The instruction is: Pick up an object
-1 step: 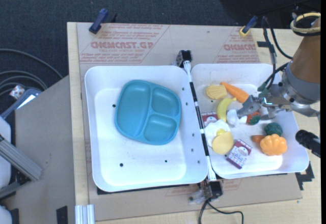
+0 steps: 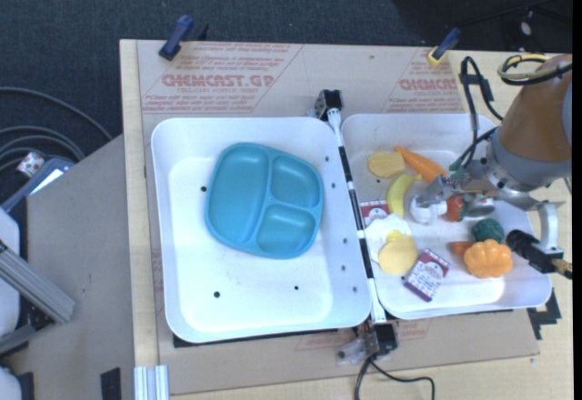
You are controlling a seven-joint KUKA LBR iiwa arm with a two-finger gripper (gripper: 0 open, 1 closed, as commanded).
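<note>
Sitting side by side on the worktop (image 2: 145, 207), two shallow white bins hold different loads. The left bin (image 2: 182, 298) contains a blue divided plate (image 2: 265, 199), lying flat near its middle. The right bin (image 2: 473, 296) is crowded with toy food: a carrot (image 2: 421, 162) near the back, a yellow piece (image 2: 386, 164) beside it, a banana-like piece (image 2: 399, 195), a pale yellow round item (image 2: 398, 255), a small red-and-white packet (image 2: 426, 275), an orange pumpkin (image 2: 487, 258) and a dark green item (image 2: 488, 230). The arm (image 2: 536, 130) reaches in from the right, and its tool (image 2: 435, 205) sits low among the toys just right of the banana-like piece; how its fingers stand cannot be told.
</note>
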